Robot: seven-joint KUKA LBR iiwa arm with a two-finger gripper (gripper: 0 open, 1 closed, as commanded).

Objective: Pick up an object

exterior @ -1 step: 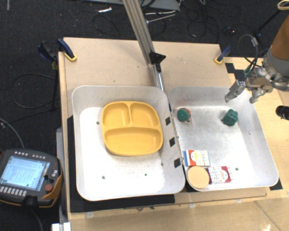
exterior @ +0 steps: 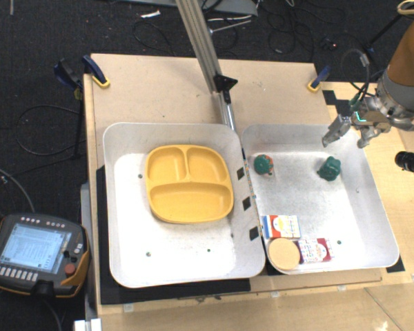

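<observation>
two white bins (exterior: 124, 185) are seen on a tan wooden bench (exterior: 159, 88), over black carpet. left bin: a yellow divided plate (exterior: 190, 183), plain, no pattern. right bin (exterior: 372, 205): speckled grey-white floor. a green round toy with a reddish patch (exterior: 263, 164), and a dark green lump (exterior: 329, 168). a white carton printed with red and orange (exterior: 280, 225), a beige round lid (exterior: 285, 253), and a red-and-white packet (exterior: 313, 251). arm (exterior: 407, 54) is shown orange above a grey wrist; gripper (exterior: 348, 134) metallic grey, with a teal light. bench corners are marked by blue-and-yellow clamps (exterior: 93, 71). pendant (exterior: 34, 254) is dark grey with a pale blue screen and orange trim.
</observation>
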